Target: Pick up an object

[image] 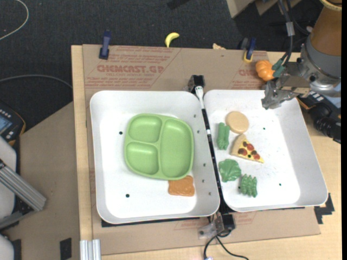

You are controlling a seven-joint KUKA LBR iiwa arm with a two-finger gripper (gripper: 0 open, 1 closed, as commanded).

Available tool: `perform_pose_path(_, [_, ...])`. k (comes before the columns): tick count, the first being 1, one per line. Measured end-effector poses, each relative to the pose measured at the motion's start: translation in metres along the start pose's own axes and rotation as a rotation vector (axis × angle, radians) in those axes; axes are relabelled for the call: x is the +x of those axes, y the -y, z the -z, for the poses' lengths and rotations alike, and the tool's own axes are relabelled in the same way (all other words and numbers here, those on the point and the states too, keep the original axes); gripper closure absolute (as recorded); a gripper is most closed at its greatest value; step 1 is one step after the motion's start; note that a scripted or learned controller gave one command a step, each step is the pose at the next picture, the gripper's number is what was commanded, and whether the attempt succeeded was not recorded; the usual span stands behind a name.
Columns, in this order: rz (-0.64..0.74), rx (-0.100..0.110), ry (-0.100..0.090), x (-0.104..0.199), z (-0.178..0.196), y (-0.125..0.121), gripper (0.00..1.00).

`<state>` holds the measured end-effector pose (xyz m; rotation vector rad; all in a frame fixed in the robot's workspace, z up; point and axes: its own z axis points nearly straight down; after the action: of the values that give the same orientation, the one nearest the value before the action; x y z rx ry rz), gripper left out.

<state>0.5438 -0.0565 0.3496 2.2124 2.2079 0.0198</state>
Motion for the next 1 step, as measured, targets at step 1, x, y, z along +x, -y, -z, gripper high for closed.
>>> perform_pose_path(1, [0.007,0.031,-0.005,0.0559,-0.0879,0.0323,1.0])
